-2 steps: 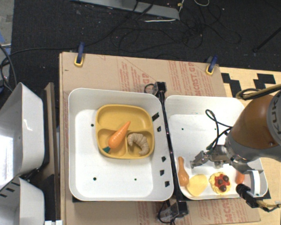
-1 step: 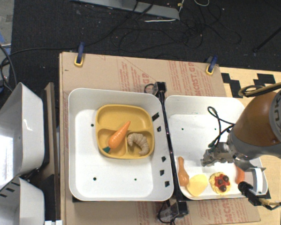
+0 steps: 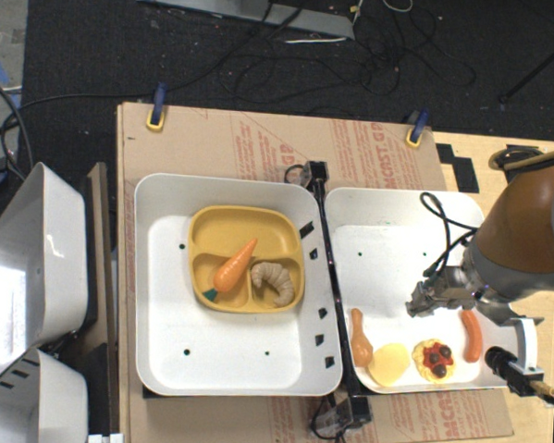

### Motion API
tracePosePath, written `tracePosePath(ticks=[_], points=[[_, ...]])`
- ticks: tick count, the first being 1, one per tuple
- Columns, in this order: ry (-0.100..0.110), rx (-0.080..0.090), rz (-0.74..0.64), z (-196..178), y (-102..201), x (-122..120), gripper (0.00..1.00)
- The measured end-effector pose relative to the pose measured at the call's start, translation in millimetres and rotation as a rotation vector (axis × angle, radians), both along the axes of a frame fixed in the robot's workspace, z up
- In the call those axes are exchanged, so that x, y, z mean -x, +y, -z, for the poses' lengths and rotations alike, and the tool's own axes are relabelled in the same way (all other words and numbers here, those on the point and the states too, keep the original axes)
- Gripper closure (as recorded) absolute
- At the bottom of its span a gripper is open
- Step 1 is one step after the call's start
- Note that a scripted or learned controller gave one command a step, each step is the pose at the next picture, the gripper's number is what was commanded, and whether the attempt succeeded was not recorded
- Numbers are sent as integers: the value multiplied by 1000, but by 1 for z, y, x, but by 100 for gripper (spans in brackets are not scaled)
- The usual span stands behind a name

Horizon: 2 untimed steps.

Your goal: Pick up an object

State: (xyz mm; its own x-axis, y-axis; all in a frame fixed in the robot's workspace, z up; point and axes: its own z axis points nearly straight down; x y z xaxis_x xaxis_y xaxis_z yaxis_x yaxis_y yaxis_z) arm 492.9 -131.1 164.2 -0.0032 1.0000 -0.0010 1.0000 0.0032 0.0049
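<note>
My claw [image 3: 428,299] hangs low over the right bin [image 3: 389,213], and I cannot tell how it is set. The food pieces lie along that bin's near edge: a sausage [image 3: 472,335] just beside my claw, a small pizza [image 3: 434,358], a yellow round [image 3: 390,362] and a drumstick [image 3: 359,337]. Red print on the cardboard [image 3: 254,136] under the bins is too faint to read.
</note>
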Motion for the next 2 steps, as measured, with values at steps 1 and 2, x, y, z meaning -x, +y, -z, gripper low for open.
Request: tracePosePath(ticks=[1,2], points=[[-1,0,0,-56,6,6,100],[-1,1,0,-92,6,5,100]])
